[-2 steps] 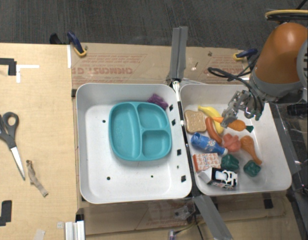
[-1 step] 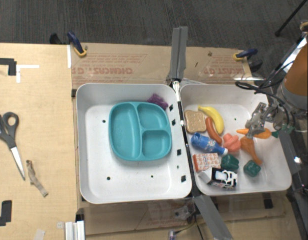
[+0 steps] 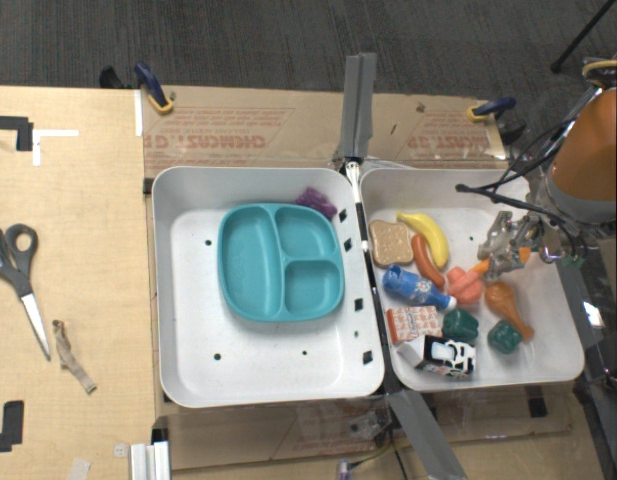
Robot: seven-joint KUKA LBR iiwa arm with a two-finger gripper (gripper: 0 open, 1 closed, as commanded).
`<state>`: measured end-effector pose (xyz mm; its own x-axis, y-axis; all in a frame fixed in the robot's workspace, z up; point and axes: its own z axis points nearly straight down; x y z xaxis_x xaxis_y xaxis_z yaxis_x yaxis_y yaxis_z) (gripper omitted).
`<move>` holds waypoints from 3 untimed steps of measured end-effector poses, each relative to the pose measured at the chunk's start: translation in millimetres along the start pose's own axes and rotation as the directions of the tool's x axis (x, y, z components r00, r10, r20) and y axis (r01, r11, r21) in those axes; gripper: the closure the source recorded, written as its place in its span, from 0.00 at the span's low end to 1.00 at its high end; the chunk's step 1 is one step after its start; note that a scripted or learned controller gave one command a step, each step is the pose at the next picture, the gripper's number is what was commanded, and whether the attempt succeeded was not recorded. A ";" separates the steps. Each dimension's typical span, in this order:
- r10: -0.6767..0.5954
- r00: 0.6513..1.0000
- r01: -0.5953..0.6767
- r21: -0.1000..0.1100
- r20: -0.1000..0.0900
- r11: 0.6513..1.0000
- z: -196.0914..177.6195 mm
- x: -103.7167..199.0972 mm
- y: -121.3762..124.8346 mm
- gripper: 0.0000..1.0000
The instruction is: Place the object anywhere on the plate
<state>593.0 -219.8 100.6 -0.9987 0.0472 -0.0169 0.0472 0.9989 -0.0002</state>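
Note:
The teal divided plate (image 3: pixel 281 262) lies in the left bin (image 3: pixel 183 368) with nothing on it. My gripper (image 3: pixel 500 250) hangs over the right bin (image 3: pixel 563 358), near its right side. It is just above a pink and orange toy (image 3: pixel 468 283), and a small orange piece shows beside its tip. The right bin's pile holds a yellow banana (image 3: pixel 428 235), a bread slice (image 3: pixel 390 241), an orange-red sausage (image 3: pixel 426 259), a blue bottle (image 3: pixel 416 288) and an orange drumstick (image 3: pixel 508 305).
A purple toy (image 3: pixel 316 202) sits in the left bin behind the plate. Green pieces (image 3: pixel 461 324), a red and white packet (image 3: pixel 413 322) and a black and white toy (image 3: pixel 448 356) lie at the right bin's front. Scissors (image 3: pixel 23 278) rest on the bench at left.

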 end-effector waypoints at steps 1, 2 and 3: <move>-0.304 0.953 0.304 -0.001 -0.001 0.953 1.1 11.4 -0.3 1.00; -0.765 0.645 0.764 -0.011 -0.006 0.645 -31.0 22.8 16.4 1.00; -0.898 0.440 0.898 -0.015 -0.004 0.440 7.5 32.7 23.7 1.00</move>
<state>561.6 -194.7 92.6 -0.4820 -0.8762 -0.0036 -0.8762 0.4820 -0.0005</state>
